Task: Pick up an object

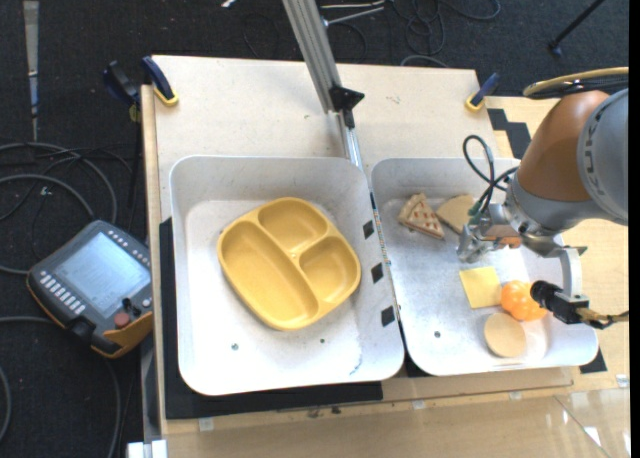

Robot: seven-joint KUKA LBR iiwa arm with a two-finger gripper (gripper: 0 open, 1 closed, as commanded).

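Several food pieces crowd my gripper in the right bin; its state I cannot tell. Yellow block just beside risks getting nudged.

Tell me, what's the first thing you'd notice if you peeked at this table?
The big yellow divided plate jumps out first, lying alone in the left bin. Next comes the grey and orange robot arm reaching over the right bin, its hand down among the toy food: a waffle wedge, a yellow cheese square, a small orange and a round cookie.
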